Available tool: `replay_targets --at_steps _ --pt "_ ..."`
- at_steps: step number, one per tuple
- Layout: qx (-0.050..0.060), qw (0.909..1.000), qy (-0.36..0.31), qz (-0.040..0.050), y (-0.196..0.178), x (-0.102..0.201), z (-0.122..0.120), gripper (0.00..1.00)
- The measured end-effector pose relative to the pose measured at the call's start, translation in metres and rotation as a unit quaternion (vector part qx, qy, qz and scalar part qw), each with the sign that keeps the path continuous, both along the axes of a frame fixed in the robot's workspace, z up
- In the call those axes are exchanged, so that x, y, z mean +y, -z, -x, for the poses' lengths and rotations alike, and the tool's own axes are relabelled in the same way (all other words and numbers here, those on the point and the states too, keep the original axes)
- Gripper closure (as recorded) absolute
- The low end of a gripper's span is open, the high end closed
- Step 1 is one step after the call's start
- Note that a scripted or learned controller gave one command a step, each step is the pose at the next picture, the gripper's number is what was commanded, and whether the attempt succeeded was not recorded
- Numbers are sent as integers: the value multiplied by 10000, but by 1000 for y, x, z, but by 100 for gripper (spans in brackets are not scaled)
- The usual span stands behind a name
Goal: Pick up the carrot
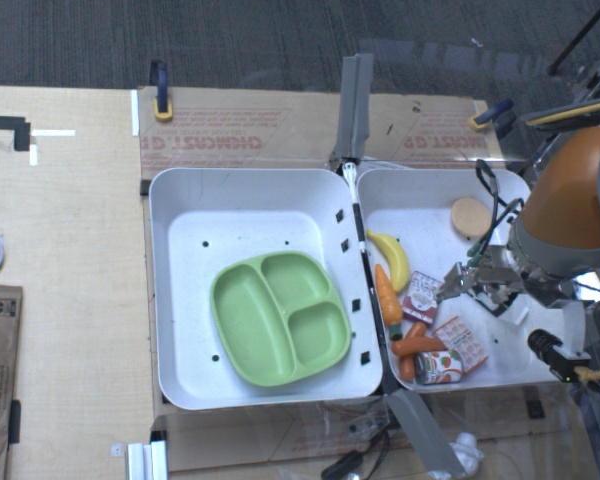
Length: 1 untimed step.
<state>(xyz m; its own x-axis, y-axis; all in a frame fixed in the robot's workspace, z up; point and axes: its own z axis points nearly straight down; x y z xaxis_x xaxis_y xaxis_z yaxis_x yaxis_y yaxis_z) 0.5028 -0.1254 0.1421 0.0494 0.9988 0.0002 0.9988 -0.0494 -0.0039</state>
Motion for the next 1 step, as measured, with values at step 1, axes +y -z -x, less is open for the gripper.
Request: replay_targets --at_steps 1 --pt "4 9966 818 2 52 28 27 0"
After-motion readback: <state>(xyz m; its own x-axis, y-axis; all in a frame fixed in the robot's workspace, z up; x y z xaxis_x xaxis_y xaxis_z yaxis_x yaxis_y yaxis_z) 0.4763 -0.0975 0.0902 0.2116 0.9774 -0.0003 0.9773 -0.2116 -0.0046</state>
